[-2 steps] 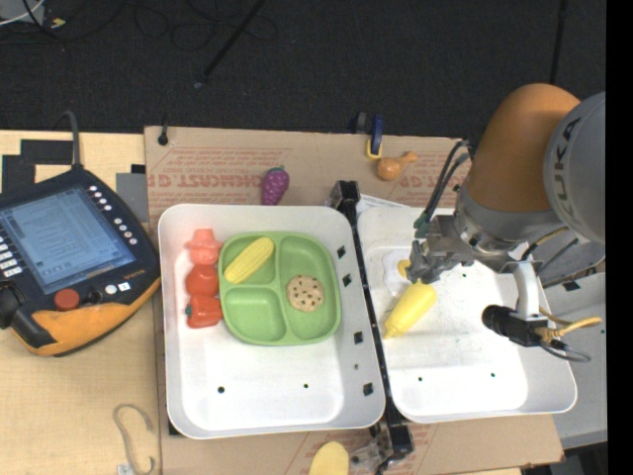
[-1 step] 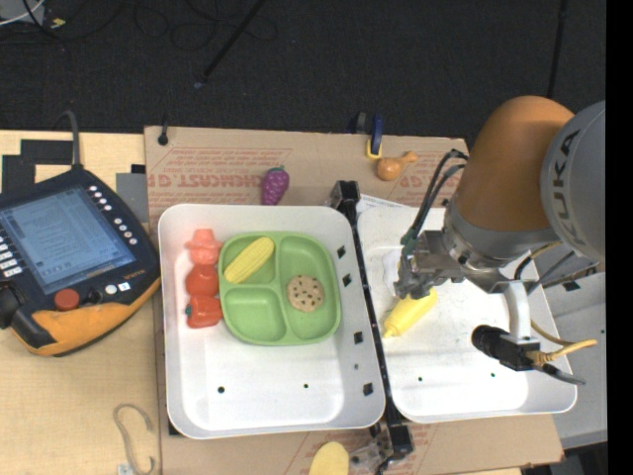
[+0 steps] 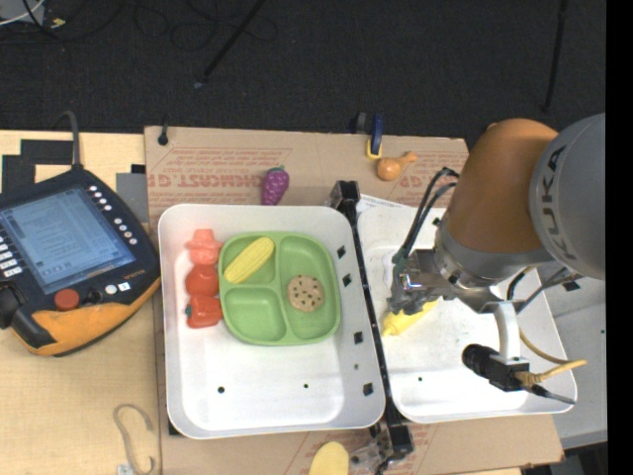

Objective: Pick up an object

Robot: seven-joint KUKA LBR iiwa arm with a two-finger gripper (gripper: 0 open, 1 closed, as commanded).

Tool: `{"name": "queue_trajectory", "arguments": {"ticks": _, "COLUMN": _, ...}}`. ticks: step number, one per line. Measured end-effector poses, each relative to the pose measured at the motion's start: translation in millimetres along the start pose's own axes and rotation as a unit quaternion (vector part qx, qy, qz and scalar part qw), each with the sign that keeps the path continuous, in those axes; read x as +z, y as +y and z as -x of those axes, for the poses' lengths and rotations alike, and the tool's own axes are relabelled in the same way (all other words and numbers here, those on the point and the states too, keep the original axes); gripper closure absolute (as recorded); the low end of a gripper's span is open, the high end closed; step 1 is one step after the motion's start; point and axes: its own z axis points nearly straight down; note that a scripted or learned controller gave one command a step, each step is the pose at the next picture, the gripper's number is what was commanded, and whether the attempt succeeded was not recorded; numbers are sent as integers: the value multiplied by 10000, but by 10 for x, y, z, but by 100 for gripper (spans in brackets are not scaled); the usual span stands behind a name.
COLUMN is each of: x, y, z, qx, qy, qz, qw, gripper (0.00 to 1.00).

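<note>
Claw point(image 3: 408, 290) hovers over the yellow piece point(image 3: 406, 319) in your right bin point(image 3: 435, 404); its state is unclear, so it may miss.

This is a robotics lab. A grey KUKA arm point(image 3: 524, 206) with an orange band reaches over two white bins point(image 3: 188, 384) set on cardboard sheeting point(image 3: 227, 161) on a wooden surface point(image 3: 69, 404). A teach pendant point(image 3: 69, 255) lies at the left, and cables point(image 3: 129, 8) trail across dark carpet behind.
</note>
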Motion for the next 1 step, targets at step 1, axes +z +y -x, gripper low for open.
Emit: {"name": "queue_trajectory", "arguments": {"ticks": 1, "x": -146, "y": 17, "z": -119, "qx": -19, "qy": -1, "qz": 25, "qw": 10000, "gripper": 100}}
